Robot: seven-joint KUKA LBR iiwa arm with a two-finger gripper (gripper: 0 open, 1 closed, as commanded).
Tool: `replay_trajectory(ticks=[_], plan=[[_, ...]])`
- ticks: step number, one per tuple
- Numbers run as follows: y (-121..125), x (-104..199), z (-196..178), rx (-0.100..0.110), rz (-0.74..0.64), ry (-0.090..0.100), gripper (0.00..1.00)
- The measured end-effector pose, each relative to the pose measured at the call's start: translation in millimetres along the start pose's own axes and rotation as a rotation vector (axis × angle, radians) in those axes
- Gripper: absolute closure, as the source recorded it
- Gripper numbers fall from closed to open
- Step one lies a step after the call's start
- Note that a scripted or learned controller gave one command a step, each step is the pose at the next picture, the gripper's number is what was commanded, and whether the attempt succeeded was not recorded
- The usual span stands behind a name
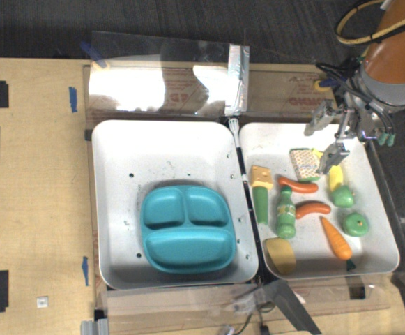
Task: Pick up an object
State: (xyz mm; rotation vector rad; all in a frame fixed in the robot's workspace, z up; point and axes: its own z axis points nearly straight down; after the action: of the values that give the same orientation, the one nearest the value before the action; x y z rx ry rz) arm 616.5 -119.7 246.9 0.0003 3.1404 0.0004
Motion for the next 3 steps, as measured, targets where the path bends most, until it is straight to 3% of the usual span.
replay_trajectory(ticks=[1,2,3], plan=[[-26,5,150,0.001,-0.043,-0.006,0.00],[-19,73,158,0.001,0.051,-0.011,0.00],[-58,119,158,0.003,-0.059,-0.013,0.00]])
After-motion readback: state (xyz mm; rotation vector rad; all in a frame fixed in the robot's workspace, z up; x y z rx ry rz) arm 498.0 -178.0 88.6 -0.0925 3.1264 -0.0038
